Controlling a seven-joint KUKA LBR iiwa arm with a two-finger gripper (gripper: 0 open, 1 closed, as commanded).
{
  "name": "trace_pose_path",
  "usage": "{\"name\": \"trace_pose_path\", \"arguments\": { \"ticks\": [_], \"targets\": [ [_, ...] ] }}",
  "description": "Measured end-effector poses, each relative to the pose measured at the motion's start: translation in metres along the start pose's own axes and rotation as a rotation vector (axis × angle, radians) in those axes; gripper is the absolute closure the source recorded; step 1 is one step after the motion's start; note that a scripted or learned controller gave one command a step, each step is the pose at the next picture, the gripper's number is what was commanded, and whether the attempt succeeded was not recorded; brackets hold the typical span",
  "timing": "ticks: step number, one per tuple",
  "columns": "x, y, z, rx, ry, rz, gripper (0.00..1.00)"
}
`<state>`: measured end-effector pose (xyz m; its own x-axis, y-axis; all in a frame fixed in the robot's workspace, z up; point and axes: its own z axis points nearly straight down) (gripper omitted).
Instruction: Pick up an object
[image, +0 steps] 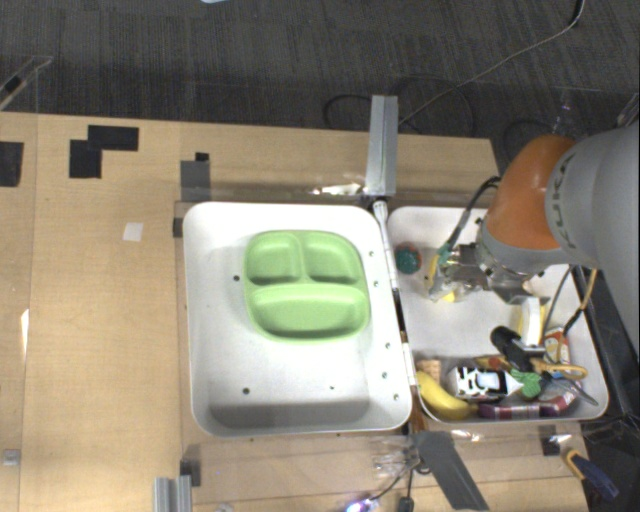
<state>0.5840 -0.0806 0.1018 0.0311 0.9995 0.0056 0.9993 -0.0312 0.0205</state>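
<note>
Pincer (452, 272) low in rt bin (600, 352), grip state unclear, teal ball (407, 261) just beside.

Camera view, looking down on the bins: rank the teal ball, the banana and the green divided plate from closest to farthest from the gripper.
1. Teal ball: just left of the gripper, in the right bin.
2. Banana: at that bin's near edge, below the gripper.
3. Green divided plate: over in the left bin.
</note>
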Motion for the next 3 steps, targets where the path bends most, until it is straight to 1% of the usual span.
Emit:
{"name": "trace_pose_path", "arguments": {
  "ticks": [1,2,3],
  "targets": [
    [0.0,0.0,0.0,0.0,0.0,0.0,0.0],
    [0.001,0.002,-0.01,-0.004,0.001,0.0,1.0],
    [0.047,-0.004,-0.124,0.016,-0.007,0.141,1.0]
  ]
}}
